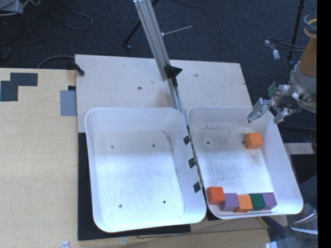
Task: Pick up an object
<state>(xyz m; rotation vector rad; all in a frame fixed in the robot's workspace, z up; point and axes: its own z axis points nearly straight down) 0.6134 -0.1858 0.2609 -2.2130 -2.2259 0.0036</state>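
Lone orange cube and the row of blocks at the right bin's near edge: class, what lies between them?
Nothing: in the camera view, bare white bin floor separates the lone orange cube from the row of blocks.

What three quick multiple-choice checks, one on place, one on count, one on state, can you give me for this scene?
1. Where does the lone orange block lie?
A. left bin
B. right bin
C. bench

2. How many blocks form the row along the right bin's near wall?
A. three
B. five
C. seven

3. What is between the fingers of the gripper?
A. nothing
B. orange block
C. purple block

Answers: 1 B, it sits in the far right part of that bin. 2 B, orange, purple, orange, green, purple. 3 A, the gripper hangs above the bin's far right corner, unladen.
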